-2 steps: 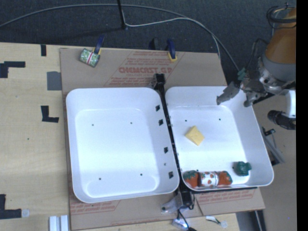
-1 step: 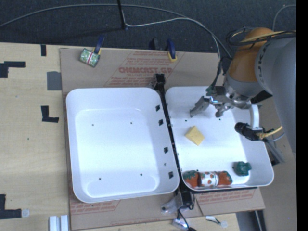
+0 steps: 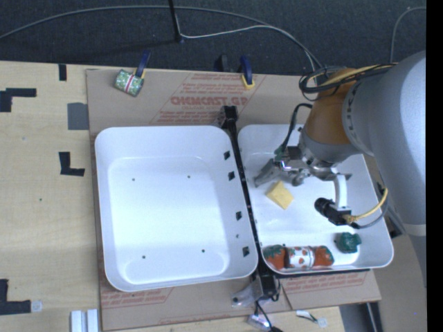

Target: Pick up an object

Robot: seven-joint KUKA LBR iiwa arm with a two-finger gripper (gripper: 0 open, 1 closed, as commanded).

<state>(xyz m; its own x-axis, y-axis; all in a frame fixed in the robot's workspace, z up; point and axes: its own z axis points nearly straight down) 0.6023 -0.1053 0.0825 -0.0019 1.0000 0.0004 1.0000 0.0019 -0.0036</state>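
Right bin (image 3: pixel 367 258) holding yellow block (image 3: pixel 280 196), red-and-white can (image 3: pixel 299 256), green object (image 3: pixel 347 241), end effector (image 3: pixel 268 175) spread open above block, gripping nothing

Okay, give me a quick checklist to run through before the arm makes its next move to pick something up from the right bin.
1. Target in the right bin: yellow block lies flat on the floor. Ok.
2. Gripper near the block: up and left of it, close. Ok.
3. Block between the fingers: not ok, it lies beside them.
4. Gripper height above the floor: cannot tell.
5. Other items apart from the block: red and white can and green object lie at the near edge. Ok.
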